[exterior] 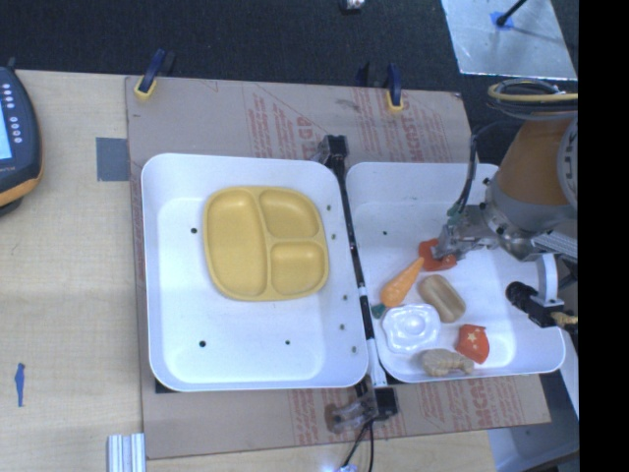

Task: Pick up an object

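Arm: the grey arm [536, 180] is reaching in from the right over the right bin [393, 180], its gripper [460, 236] sitting low near the bin floor.

Gripper: from here I cannot tell how it is standing, nor whether it is holding anything; the tip is small and dark against the clutter.

Nearest thing: a red piece [435, 255] is lying just beside the tip, with the carrot [403, 281] touching or nearly touching it.

Other things: a bread roll [441, 297], a clear cup [409, 326], a tomato [473, 341] and a tan piece [444, 363] are crowding the same bin.

Left bin: the yellow plate [265, 241] is sitting well apart.

Risk: closing here is likely nudging the carrot, or pinching two things at once, or skidding off the flat red piece.
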Controlling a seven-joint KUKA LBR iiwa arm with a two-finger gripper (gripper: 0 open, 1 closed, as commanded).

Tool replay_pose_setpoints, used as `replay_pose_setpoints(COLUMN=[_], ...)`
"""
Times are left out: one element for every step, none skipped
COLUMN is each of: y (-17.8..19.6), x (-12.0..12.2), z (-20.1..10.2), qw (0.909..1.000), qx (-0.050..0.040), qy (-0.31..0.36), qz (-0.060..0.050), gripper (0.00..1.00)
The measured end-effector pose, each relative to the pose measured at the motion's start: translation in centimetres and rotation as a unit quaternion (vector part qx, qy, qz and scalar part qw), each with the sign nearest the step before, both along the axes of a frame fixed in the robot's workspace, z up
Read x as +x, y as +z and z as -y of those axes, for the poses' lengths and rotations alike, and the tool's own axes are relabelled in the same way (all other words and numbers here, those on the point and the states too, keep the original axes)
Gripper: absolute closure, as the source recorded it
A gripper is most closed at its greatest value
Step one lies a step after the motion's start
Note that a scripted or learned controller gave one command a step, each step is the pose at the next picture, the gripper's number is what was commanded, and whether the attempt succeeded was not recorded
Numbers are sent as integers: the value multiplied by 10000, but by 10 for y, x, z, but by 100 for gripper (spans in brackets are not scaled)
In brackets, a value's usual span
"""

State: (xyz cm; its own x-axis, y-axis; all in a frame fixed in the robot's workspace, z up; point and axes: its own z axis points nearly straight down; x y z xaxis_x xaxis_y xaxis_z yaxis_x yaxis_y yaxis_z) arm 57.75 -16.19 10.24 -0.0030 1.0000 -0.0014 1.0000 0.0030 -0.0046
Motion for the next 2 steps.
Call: replay_pose_setpoints(y=[105, 108], x=[-18, -40], z=[-63, -121], qw=[10000, 10000], qx=[15, 14], qy=[29, 34], qz=[40, -13], gripper=[100, 100])
